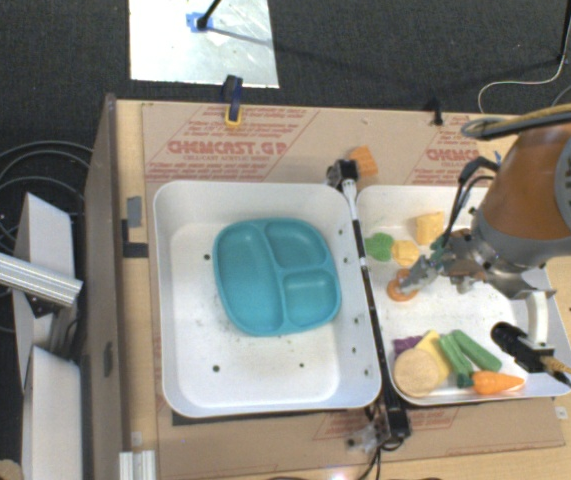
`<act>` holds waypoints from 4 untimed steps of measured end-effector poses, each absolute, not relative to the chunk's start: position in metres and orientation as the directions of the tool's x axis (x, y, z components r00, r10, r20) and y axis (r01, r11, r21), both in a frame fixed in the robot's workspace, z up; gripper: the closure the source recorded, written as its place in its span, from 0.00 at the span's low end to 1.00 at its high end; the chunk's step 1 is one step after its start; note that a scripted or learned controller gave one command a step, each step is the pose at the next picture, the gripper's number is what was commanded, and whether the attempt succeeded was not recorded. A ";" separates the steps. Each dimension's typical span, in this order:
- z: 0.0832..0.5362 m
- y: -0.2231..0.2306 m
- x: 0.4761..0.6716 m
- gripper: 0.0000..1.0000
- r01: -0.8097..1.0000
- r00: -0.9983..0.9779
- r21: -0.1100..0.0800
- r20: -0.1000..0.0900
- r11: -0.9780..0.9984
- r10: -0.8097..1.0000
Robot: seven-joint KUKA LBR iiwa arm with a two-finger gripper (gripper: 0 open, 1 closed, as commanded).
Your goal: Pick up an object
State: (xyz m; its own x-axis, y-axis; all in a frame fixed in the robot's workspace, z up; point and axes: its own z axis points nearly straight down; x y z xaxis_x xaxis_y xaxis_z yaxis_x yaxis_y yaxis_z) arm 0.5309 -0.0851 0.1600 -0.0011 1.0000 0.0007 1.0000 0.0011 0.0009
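Over the right bin (555,368), the gripper (420,273) is hanging low above a small orange piece (401,289) that is lying on the bin floor close to the divider between the two bins. That orange piece is sitting just below and a little to the left of the gripper tip as the camera sees it — almost underneath, touching or nearly so, though the slant of the view is making the gap hard to judge. How wide the claw is standing I cannot tell, and nothing is showing clearly held in it. The piece is looking small and roundish, with no strong long axis to line up on. A yellow piece (406,252) and a green piece (379,245) are lying just beyond it, toward the far wall, near enough to be crowding a descent. The coming move, by my judgement, is turning on a short shift leftward and down onto the orange piece — the arm (535,208) is reaching in from the right, so that piece is lying at its far reach.
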 end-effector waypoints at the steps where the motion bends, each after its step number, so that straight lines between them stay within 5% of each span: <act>1: 0.082 -0.120 0.587 0.00 1.000 0.000 0.005 -0.001 0.000 1.000; 2: 0.087 -0.128 0.673 0.00 1.000 -0.007 0.011 -0.002 0.007 1.000; 3: 0.097 -0.128 0.670 1.00 1.000 -0.008 0.007 -0.003 0.008 1.000; 4: 0.129 -0.158 0.578 1.00 1.000 0.004 -0.003 -0.001 -0.004 1.000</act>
